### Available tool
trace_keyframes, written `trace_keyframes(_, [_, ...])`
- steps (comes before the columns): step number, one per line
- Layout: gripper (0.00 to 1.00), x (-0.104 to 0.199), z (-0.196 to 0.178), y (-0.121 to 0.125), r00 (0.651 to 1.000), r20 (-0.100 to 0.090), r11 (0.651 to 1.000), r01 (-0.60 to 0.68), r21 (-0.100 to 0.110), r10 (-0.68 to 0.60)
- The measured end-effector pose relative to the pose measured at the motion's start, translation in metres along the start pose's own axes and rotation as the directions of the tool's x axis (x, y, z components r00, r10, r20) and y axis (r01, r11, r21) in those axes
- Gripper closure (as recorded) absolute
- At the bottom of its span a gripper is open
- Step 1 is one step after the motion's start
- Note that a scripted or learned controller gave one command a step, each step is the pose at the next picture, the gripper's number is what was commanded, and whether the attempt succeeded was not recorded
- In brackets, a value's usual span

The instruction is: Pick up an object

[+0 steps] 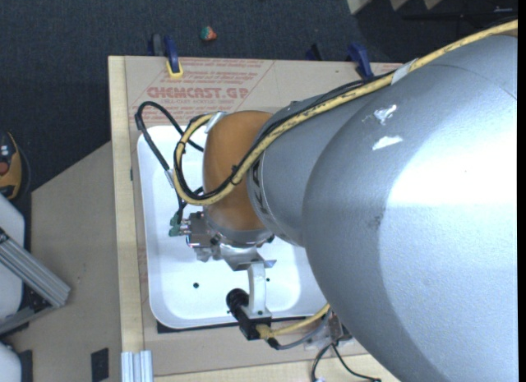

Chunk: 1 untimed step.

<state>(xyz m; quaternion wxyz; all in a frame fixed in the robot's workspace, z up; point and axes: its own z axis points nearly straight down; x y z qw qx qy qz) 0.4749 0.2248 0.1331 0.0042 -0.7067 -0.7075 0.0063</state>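
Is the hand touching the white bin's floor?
Cannot tell: in the camera view the arm's wrist covers where it would meet the bin.

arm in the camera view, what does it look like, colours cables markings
The arm is a thick, rounded casing in smooth grey with bright highlights. An orange band rings it above the wrist. A yellow cable runs along its top edge, and thin black cables loop out beside the band.

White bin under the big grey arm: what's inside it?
The white bin shows bare floor and a tiny dark speck. The arm covers the rest, so anything beneath it is hidden.
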Motion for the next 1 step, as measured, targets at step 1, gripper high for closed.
trace_keyframes(1, [1.0, -0.0007, -0.1269, 0.0377, 1.0, -0.008, 1.0, 0.0, -0.028, 0.0])
